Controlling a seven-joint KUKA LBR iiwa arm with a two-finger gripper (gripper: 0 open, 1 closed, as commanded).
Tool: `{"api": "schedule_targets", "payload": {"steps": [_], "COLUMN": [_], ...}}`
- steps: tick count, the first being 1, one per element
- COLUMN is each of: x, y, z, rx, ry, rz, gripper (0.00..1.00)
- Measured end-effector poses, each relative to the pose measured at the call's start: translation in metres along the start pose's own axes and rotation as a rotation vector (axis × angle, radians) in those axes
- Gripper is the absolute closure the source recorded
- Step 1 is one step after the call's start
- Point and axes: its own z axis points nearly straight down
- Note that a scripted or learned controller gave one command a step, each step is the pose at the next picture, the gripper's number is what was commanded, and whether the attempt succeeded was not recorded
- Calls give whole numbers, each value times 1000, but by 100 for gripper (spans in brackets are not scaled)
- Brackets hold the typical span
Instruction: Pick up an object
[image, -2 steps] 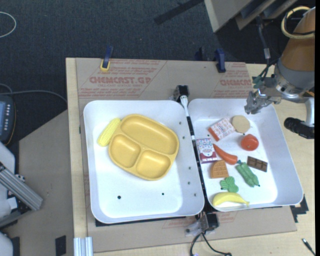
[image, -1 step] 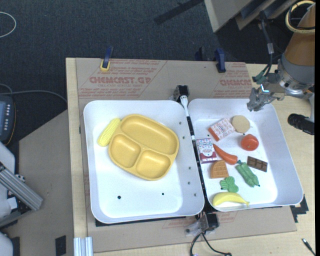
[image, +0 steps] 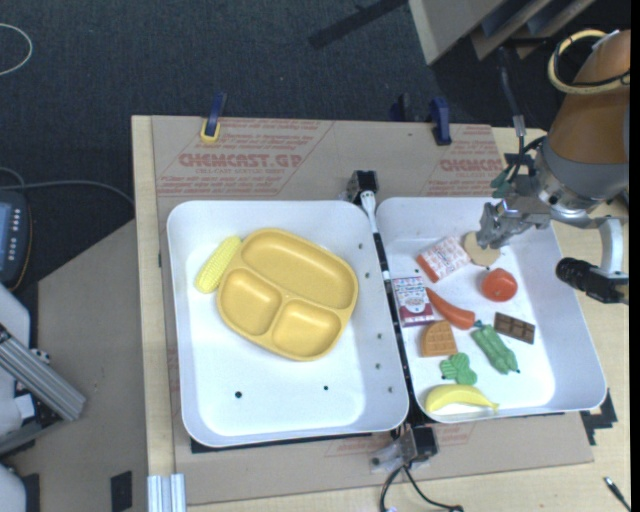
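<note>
My gripper (image: 489, 238) hangs low over the upper part of the right bin (image: 570, 340), at a small tan piece (image: 484, 252) that it partly hides. Just left of it lies a red-and-white packet (image: 443, 258). A red tomato (image: 500, 285) sits just below the gripper. Further down the bin are a red-orange chili (image: 452, 310), a small labelled box (image: 410, 298), a brown chocolate bar (image: 514, 327), an orange waffle piece (image: 437, 340), a green pea pod (image: 495, 350), a broccoli floret (image: 459, 368) and a banana (image: 460, 400).
The left bin (image: 200, 380) holds a yellow divided plate (image: 288, 293) with a corn cob (image: 217, 263) beside its left edge. A black divider rail (image: 385, 290) runs between the bins. The arm's grey and orange body (image: 590, 130) stands over the right bin's upper right corner.
</note>
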Motion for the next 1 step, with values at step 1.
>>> {"api": "schedule_targets", "payload": {"steps": [1], "x": [37], "y": [-33], "z": [-12], "rx": [-1], "ry": [0], "rz": [-1], "gripper": [100]}}
